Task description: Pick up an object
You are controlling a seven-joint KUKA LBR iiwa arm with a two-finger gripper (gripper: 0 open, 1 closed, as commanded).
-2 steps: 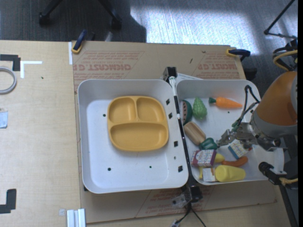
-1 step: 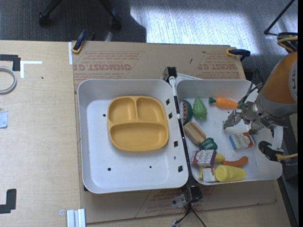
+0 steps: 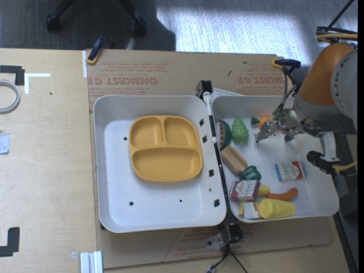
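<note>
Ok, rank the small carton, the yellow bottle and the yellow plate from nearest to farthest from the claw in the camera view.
1. Carton, right bin, just below the claw.
2. Bottle, right bin's front edge.
3. Plate, left bin.

Camera view: single fixed camera, mounted above the table, looking down at a slant. Medium distance; both white bins sit whole in frame, left bin central, right bin toward the right edge. Carpeted floor and chair base along the top. Arm enters from the right.
</note>
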